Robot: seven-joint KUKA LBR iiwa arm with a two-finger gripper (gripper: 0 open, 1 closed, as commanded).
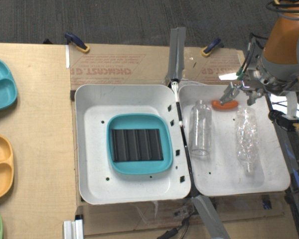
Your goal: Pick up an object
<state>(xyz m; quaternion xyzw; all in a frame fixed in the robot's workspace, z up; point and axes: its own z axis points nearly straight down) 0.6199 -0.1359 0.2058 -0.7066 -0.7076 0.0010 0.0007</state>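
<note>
Here the gripper (pixel 240 94) hangs over the far part of the right bin (pixel 274 183), its two fingers spread apart with nothing between them. Just below its left finger lies a small orange piece (pixel 224 104), sausage-shaped and smooth, resting on the bin floor close to the far wall. Its long axis runs nearly across the bin, left to right, tilted slightly so that the right end sits a little farther back.

Beside it, toward the bin's left wall, lies a clear plastic bottle (pixel 200 129), its length running from far to near with the narrower neck end pointing away. To the right of the bottle lies a crinkled clear wrapper (pixel 247 139), also lengthwise from far to near.

The left bin (pixel 89 148) holds a teal tray (pixel 139 145) with a dark ribbed insert. On the cardboard sheet (pixel 109 66) behind the bins is red printing, upside down and only partly readable; I cannot make out the whole word.
</note>
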